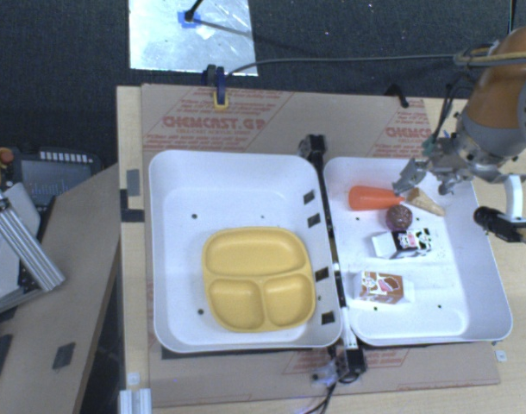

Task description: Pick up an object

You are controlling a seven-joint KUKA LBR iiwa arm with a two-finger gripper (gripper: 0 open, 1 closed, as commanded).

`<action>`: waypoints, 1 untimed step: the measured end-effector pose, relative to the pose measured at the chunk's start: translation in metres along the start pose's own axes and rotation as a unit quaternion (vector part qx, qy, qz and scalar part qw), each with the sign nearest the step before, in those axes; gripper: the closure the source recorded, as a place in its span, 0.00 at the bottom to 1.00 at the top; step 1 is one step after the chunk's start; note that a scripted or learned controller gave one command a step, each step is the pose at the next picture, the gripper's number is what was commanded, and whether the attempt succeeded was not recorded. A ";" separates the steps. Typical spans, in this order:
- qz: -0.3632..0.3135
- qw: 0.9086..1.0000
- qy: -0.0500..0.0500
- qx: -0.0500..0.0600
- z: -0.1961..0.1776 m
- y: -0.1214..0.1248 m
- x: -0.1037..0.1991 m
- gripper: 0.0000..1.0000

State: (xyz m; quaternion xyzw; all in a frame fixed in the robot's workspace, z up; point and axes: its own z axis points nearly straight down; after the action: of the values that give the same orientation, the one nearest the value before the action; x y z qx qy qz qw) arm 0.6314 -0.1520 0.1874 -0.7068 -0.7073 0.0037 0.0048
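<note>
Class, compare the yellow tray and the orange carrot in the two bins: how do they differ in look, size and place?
The yellow divided tray is broad, flat and split into three compartments; the orange carrot is small, solid and tapered. The tray lies alone in the left bin; the carrot lies among other small items in the right bin, close to the gripper. Both rest on a bin floor, ungrasped.

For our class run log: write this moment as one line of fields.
arm: over right bin back edge | gripper: above carrot, nothing seen held | left bin: yellow divided tray
</note>
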 end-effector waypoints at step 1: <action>-0.001 1.000 -0.001 -0.007 -0.009 0.003 0.000 0.00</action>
State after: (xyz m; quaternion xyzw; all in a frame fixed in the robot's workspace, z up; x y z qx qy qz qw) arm 0.6344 -0.1517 0.1960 -0.7060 -0.7082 -0.0003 -0.0007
